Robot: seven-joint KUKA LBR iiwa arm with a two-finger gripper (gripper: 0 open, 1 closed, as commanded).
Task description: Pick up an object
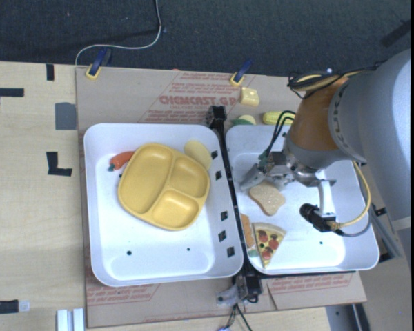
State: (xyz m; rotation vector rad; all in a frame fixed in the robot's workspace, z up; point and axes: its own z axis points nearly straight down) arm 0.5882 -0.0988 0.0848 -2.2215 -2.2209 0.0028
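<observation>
One camera hangs above my bench, looking down at a slant on both bins. The left bin point(96, 205) sits mid-frame; the right bin point(359, 250) lies just beside it, where my arm point(372, 116) comes in from the frame's right.

The table point(27, 240) has a pale wood-grain top marked with several black tape pieces, and a printed cardboard sheet point(186, 98) lies across its middle, held at the far edge by two clamps point(95, 66). Beyond the far edge lies dark blue-grey carpet point(262, 19), crossed by a thin white cable point(148, 29). Lighting is even, without hard shadows.
</observation>
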